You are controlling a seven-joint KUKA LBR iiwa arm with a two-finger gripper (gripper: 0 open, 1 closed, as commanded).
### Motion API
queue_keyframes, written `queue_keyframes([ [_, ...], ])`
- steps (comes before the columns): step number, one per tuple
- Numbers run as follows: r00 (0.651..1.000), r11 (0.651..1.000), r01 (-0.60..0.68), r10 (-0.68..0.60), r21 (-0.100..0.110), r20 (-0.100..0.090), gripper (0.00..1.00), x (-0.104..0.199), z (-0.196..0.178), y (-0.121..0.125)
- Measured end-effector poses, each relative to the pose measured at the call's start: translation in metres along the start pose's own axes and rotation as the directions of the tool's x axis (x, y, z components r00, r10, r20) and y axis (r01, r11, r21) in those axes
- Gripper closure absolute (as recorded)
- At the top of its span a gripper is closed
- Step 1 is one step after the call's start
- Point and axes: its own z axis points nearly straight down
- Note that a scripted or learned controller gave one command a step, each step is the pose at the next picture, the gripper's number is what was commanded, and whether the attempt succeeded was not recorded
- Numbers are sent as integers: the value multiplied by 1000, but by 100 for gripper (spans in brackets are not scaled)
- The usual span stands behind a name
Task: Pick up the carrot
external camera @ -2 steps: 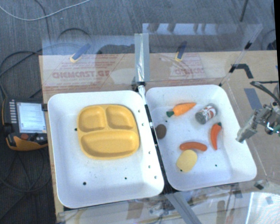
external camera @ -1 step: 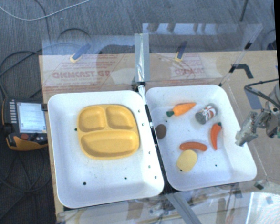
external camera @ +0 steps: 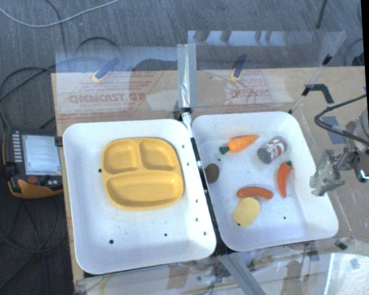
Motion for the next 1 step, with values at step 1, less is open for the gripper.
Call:
queue_keyframes([
  [1, 955, 955, 296, -296, -1, -1, 100, 0, 24, 0],
])
